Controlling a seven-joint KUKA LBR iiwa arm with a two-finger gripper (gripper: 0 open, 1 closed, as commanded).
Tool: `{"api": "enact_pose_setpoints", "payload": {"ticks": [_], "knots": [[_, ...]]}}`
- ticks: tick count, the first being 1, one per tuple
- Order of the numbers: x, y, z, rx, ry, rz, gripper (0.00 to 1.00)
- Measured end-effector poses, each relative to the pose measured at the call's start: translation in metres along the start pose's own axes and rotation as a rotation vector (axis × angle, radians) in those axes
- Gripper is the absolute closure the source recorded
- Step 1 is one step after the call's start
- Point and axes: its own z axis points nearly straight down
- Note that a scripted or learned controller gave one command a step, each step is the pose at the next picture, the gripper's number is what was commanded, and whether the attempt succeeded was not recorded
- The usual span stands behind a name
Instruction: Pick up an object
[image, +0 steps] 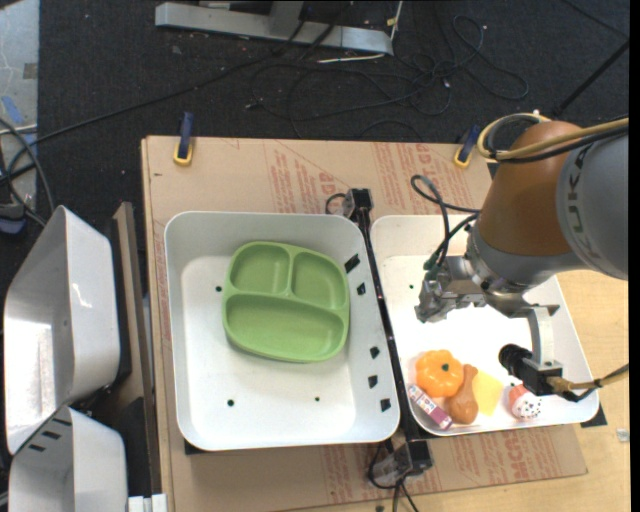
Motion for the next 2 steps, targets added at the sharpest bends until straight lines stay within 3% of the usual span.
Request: {"api": "enact_pose_setpoints", "payload": {"ticks": [2], "knots": [[0.095,-0.004,-0.022,-0.004,-0.001,-0.001,1.00]]}}
